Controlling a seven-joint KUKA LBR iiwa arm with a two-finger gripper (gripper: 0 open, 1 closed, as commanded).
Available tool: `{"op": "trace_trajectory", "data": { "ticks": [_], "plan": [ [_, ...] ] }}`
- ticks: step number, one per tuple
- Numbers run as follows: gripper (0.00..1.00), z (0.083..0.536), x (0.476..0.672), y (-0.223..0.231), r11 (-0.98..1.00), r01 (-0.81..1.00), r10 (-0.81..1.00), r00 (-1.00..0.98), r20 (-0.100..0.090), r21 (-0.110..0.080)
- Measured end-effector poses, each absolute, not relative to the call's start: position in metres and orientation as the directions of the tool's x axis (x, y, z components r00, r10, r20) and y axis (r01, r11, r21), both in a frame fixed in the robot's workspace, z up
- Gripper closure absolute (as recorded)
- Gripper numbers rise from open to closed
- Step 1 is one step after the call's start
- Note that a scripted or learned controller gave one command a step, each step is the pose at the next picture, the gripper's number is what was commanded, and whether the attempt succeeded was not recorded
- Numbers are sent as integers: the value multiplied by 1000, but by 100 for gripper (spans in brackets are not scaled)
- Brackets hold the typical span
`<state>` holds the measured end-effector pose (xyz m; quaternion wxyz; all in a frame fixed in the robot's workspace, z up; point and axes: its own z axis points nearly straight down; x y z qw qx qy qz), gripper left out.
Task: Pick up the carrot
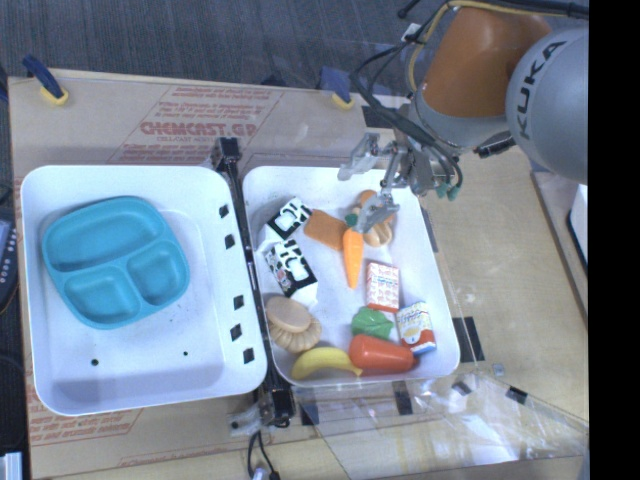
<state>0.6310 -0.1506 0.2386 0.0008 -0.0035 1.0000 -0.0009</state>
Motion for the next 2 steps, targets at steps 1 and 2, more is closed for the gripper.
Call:
{"op": "trace_trajectory", "data": {
  "ticks": [1, 2],
  "plan": [
    [0, 122, 601, -178, 1000, -2, -2, -1000, 11, 2],
    [0, 91, 606, -158, 1000, 24, 24, -1000, 2, 2]
  ]
}}
